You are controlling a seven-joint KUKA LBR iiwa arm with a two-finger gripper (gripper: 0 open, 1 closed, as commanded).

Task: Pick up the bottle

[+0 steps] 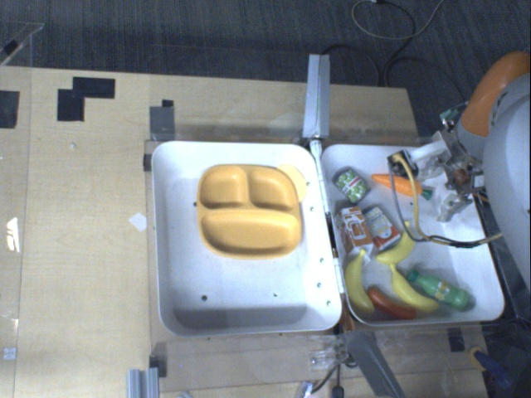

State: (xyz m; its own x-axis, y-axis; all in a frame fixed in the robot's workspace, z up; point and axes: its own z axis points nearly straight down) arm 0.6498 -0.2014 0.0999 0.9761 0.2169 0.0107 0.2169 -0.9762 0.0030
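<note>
Camera view: one green bottle (440, 289) lies flat in right bin (495, 293), front right corner, long axis left-right, cap end toward left. Two bananas (404, 287) touch it; one red sausage (390, 303) just beside. Gripper (455, 191) hovers above bin's far right; open or closed, cannot tell.

The grey arm (508, 131) reached in from the right, orange-banded wrist high, its claw (452, 191) angled downward.
</note>
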